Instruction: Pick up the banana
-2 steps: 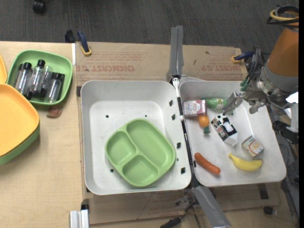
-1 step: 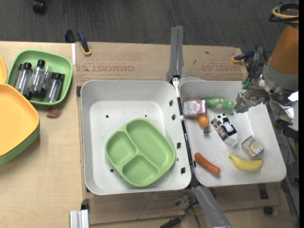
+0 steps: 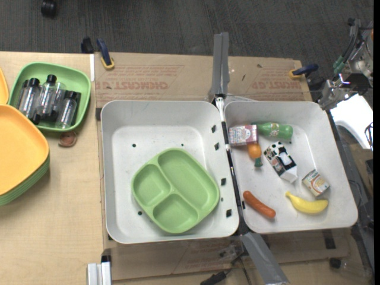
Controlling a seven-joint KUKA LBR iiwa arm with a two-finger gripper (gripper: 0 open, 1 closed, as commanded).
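The banana (image 3: pixel 307 203) is seen lying flat in the right bin (image 3: pixel 341 221), near the front right corner. A little carton (image 3: pixel 316 183) is set just beside it, on the far side. A red-orange carrot (image 3: pixel 259 205) is laid to its left, a bit apart. More toy food is kept farther back in the same bin. A green plate (image 3: pixel 175 189) is held in the left bin (image 3: pixel 119 159).

The gripper (image 3: pixel 349 76) is seen at the right edge, past the far corner of the right bin and well away from the banana. Whether the claw is apart or together cannot be told. Nothing is seen in it.

The picking is judged as not yet started. Next, the claw should be brought over the banana's middle, opened, turned across the curve and lowered. The little carton should not be bumped.
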